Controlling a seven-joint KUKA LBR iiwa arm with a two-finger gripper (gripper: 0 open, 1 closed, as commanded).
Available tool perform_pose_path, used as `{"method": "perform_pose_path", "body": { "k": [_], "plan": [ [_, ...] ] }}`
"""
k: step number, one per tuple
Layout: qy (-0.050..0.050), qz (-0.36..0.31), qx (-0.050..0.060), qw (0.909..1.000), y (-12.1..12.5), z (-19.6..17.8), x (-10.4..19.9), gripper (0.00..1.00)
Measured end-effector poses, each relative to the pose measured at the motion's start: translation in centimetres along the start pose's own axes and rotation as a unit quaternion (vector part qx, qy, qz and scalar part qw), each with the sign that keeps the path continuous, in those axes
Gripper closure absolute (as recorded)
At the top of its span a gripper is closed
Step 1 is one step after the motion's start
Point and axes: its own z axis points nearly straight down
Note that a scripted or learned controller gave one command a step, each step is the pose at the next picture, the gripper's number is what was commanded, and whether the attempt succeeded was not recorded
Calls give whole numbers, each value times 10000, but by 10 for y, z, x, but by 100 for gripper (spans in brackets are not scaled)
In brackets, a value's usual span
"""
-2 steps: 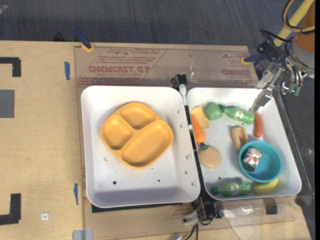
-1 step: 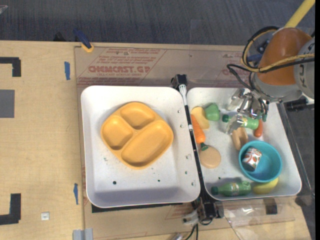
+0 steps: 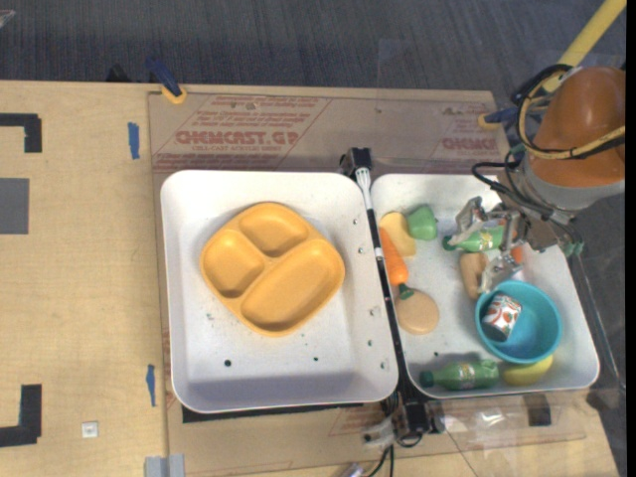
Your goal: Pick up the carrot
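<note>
Camera view, carrot (image 3: 395,262) against divider, hand (image 3: 494,237) indistinct

Grey robot arm (image 3: 581,182) with a rounded, glossy orange band above the wrist. Black and yellow cables looping around that band. Slanted yellow bar (image 3: 594,26) rising behind. Small metal claw (image 3: 494,229) of dark and silvery parts, details blurred.

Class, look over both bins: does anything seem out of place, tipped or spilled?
Nothing looks spilled or damaged. The carrot lies pressed along the divider side of the right bin, a tight spot. The green bottle lies on its side. The yellow divided plate sits askew in the left bin.
</note>
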Motion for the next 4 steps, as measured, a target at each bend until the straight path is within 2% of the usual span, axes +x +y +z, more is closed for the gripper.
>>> {"method": "perform_pose_path", "body": {
  "k": [1, 2, 3, 4],
  "plan": [
    [-33, -701, 26, 9975, 35, 44, 32, 0],
    [-103, -695, 47, 9975, 35, 30, 27, 100],
    [-22, -146, 42, 9999, 58, 43, 25, 100],
    [-40, 281, 43, 9996, 65, 42, 24, 100]
  ]
}}
